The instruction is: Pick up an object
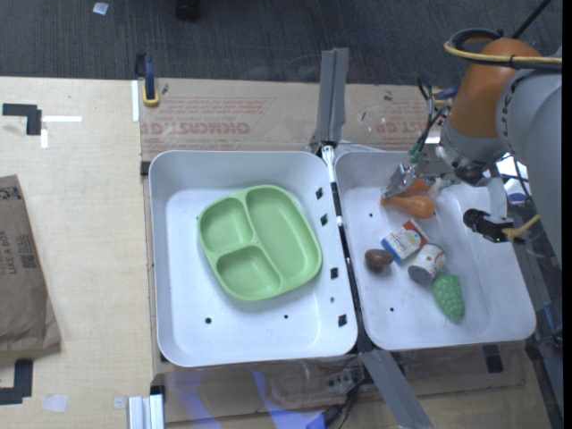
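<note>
Pale wood is covering the table we are looking down on, with a sheet of brown printed cardboard lying behind the two shallow white plastic bins and dark carpet running beyond the far edge. A brown paper bag is lying at the table's left side. We are seeing a light green three-compartment plate resting in the left bin. In the right bin an orange rounded object is lying near the back, and the hand is hanging right over its rear edge, seemingly touching it; we cannot tell how the hand is set or whether it has hold of anything. Nearer the front, a small red and white carton, a dark brown rounded object, a small white tipped-over cup and a green bumpy object are lying close together, apart from the hand.
</note>
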